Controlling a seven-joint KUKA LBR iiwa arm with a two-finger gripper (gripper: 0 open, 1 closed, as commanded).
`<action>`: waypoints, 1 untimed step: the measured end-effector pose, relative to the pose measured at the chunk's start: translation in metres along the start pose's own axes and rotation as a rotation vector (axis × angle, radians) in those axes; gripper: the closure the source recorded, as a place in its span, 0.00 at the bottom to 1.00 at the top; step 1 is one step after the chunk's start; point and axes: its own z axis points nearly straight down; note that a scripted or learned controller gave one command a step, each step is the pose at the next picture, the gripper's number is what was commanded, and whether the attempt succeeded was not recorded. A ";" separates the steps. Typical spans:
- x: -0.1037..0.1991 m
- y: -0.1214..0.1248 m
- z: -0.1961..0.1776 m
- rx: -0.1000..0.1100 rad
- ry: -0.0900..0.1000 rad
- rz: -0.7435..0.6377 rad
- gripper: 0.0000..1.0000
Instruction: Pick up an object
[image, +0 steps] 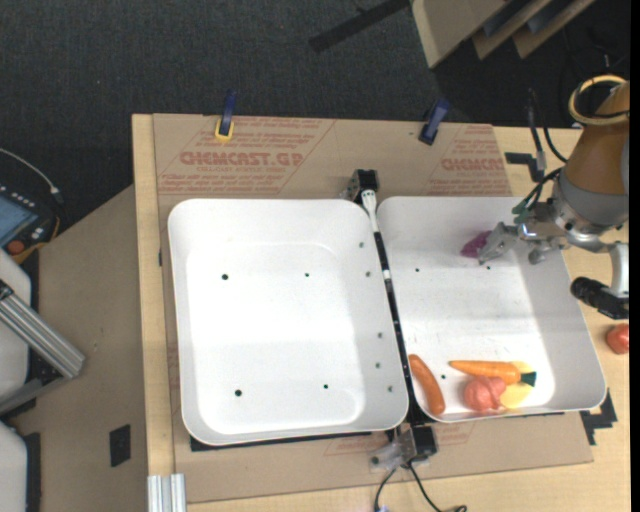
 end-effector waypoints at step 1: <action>-0.002 0.043 0.005 -0.001 0.000 -0.001 0.00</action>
